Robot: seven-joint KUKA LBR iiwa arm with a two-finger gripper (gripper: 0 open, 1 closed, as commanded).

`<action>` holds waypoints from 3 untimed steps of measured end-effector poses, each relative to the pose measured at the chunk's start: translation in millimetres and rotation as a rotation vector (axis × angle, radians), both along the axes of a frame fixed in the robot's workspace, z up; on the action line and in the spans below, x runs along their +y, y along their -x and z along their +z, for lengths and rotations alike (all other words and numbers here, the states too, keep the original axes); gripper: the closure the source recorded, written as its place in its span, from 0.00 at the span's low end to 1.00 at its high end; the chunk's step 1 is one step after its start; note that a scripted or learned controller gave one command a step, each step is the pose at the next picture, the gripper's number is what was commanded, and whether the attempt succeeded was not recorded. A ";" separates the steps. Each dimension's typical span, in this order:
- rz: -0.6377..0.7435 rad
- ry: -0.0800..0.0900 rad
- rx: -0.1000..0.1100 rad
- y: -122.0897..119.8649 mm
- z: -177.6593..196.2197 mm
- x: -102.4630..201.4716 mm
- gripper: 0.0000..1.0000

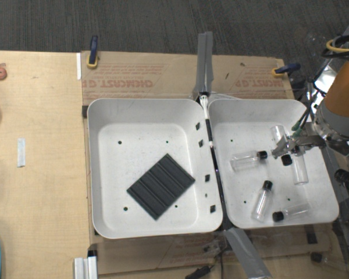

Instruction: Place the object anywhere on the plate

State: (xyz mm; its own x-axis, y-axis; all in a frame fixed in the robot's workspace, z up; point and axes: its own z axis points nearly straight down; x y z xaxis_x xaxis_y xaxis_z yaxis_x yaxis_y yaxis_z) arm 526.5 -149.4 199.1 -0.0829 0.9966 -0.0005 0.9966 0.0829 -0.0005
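Nearest the camera in the right bin (314,214) lies a clear vial (289,213) with a black cap, and just left of it a second vial (262,200) slants away. Farther back, a third vial (247,160) lies on its side, and two more clear vials (300,171) sit close under the gripper (286,151), which hangs over the bin's far right part. Whether its fingers are apart or together I cannot tell; nothing is plainly seen between them.

My judgement: this is the picking step, with no vial lifted yet. Next the gripper must settle on one vial, close on it, then carry it left across the divider.

Across that divider, the dark ribbed plate (161,186) lies at a slant on the floor of the left bin (104,121), well apart from every vial.

Beyond both bins, the cardboard (163,77) carries upside-down red printing that seems to read "CHEMCAST GP".
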 end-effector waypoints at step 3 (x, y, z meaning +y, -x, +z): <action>0.647 0.000 0.002 -51.7 -7.5 199.7 1.00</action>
State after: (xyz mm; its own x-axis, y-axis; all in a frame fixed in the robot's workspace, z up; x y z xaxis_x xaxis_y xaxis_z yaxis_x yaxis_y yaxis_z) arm 578.2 50.2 191.6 -0.6668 0.7452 0.0002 0.7452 0.6668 -0.0019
